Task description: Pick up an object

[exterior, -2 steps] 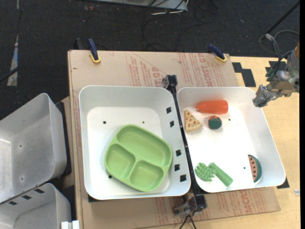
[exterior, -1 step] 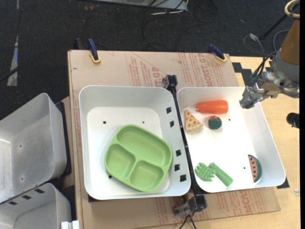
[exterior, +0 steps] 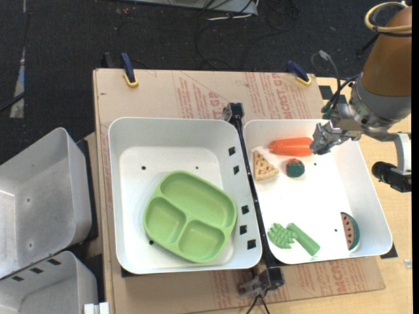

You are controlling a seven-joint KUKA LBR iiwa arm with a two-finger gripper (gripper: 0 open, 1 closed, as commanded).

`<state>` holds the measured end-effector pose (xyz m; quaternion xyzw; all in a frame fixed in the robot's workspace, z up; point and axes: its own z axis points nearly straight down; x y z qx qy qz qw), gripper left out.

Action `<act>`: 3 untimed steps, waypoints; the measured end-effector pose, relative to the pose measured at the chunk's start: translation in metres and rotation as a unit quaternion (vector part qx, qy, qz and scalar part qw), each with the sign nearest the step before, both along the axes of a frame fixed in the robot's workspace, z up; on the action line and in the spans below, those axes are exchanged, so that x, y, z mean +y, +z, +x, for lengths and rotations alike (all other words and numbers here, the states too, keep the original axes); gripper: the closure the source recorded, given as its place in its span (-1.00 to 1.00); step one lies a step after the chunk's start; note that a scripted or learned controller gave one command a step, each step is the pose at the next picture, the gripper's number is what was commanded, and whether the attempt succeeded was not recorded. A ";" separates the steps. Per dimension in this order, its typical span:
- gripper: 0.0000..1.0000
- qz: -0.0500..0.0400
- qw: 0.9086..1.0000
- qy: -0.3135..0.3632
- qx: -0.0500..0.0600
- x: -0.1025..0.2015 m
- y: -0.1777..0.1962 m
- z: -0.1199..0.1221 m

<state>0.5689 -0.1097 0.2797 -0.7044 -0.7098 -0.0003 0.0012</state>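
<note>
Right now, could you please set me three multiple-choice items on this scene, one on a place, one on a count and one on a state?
1. Where does the green divided plate lie?
A. in the left bin
B. in the right bin
C. on the floor

2. How many toy foods lie in the right bin?
A. three
B. five
C. seven

3. How does the tool stand?
A. raised high over the left bin
B. low at the right end of the carrot
C. parked outside both bins

Answers:
1 A, the plate rests inside the left bin.
2 B: carrot, pizza slice, small green piece, green leafy piece and watermelon slice.
3 B, it sits beside the carrot's right end.
</note>
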 end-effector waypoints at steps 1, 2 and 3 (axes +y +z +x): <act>1.00 0.000 1.000 0.000 0.000 0.058 -0.003 0.000; 1.00 0.000 1.000 0.000 0.001 0.120 -0.010 -0.010; 1.00 0.000 1.000 0.000 0.000 0.167 -0.012 -0.016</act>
